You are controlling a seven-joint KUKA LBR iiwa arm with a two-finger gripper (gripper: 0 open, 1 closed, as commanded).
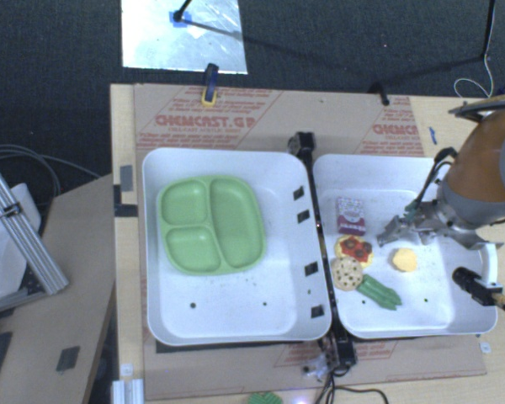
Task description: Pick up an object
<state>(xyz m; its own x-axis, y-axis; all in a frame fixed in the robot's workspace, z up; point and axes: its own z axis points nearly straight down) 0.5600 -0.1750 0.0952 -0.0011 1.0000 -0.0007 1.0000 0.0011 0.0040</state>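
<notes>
The gripper (393,231), fingers apparently slightly apart and holding nothing, hung just above-left of the yellow ball (405,261), so it needed centring over it before closing.

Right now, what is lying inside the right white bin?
Inside the right bin: a small packet, a pizza slice, a cookie, a green vegetable, a yellow piece. The gripper covers some floor.

You saw a grey arm (488,194) with a broad orange band (481,154) above the wrist. A black cable looped along its side. Its tool (394,231) was dull grey metal, two slim fingers on a darker mount.
</notes>
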